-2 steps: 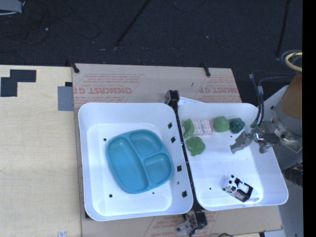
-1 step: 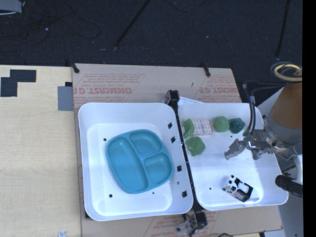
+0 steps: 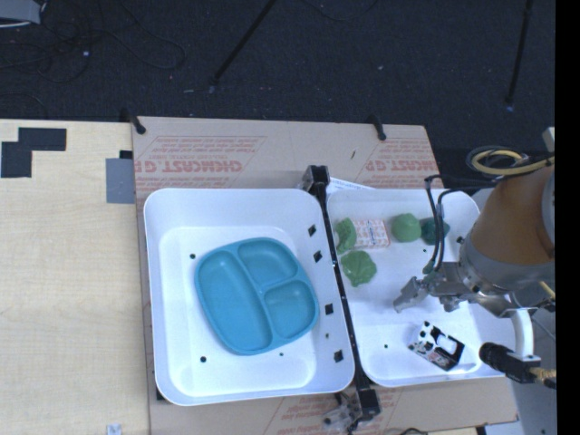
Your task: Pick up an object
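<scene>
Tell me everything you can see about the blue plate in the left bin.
The blue plate is a rounded, divided tray that looks like smooth plastic, with three compartments: one long one along its left side and two smaller ones on its right. All three look bare. It lies flat and right way up on the floor of the left bin, turned at a slant to the bin's walls, roughly in the middle. It touches nothing else.

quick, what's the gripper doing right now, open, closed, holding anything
Gripper: over the right bin; open or closed cannot be told, and nothing is visibly held.
</scene>
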`<state>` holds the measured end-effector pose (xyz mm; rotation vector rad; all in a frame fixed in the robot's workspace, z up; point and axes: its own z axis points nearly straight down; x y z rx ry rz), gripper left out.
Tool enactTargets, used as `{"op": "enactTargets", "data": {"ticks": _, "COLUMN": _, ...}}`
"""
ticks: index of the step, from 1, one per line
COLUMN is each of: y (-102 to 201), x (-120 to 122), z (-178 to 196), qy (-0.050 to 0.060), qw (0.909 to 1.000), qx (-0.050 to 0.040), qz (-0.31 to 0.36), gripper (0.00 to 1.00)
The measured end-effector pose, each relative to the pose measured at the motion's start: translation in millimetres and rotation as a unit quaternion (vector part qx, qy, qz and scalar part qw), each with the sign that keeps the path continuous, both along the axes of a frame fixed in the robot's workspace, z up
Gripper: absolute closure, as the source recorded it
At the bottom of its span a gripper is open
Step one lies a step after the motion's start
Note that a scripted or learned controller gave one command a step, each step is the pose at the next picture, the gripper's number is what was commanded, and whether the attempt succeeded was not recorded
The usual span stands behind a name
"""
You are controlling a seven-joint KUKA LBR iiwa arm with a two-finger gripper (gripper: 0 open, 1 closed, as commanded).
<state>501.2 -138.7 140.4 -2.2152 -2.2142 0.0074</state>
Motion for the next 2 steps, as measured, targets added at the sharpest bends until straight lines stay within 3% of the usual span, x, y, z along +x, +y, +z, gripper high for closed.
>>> {"op": "enactTargets", "data": {"ticks": 1, "y": 1.1, "x": -1.4, "z": -53.8, "qy": -0.001, "qw": 1.0000, "qx": -0.0003, "qz": 0.000, "gripper": 0.00}}
{"op": "enactTargets", "data": {"ticks": 2, "y": -0.5, "x": -0.7, "z": -41.0, "qy": -0.002, "qw": 1.0000, "qx": -0.0006, "qz": -0.003, "gripper": 1.00}}
